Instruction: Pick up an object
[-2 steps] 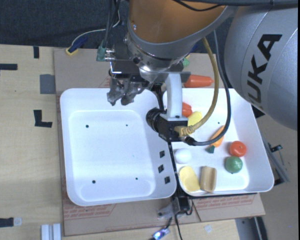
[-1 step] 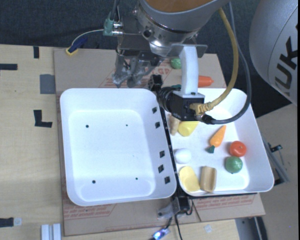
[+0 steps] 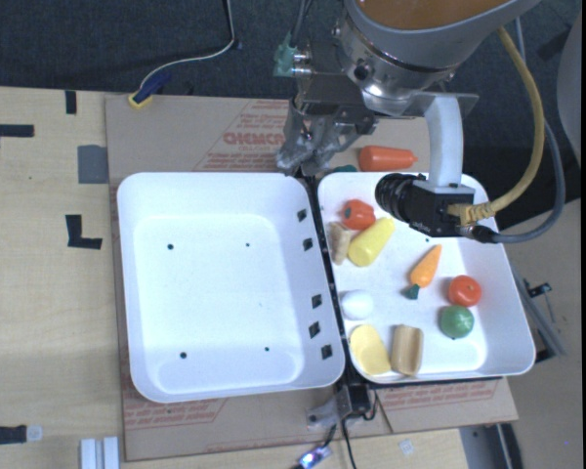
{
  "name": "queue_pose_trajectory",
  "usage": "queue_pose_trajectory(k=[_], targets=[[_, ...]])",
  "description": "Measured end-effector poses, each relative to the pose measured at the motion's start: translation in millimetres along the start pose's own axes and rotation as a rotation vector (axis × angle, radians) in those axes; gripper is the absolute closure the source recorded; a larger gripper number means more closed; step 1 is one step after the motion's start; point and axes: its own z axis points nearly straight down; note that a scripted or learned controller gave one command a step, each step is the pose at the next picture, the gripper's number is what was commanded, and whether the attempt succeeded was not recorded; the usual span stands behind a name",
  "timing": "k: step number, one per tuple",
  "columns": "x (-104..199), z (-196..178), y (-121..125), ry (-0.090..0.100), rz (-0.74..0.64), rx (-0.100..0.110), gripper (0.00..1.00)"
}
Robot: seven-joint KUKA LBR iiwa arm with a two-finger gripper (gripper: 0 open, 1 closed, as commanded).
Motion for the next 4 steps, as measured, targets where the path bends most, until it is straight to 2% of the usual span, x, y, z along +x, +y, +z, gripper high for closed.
queue_pose_trajectory(k=[1, 2, 3, 4], targets=[[60, 114, -1, -0.004, -0.01, 0.009, 1.0], [57, -7, 0, 0.007, -0.007, -0.013, 1.0], [57, 58, -1, -0.003, -0.005, 0.005, 1.0], [57, -3, 0, 0.003, -0.007, -0.007, 1.0]])
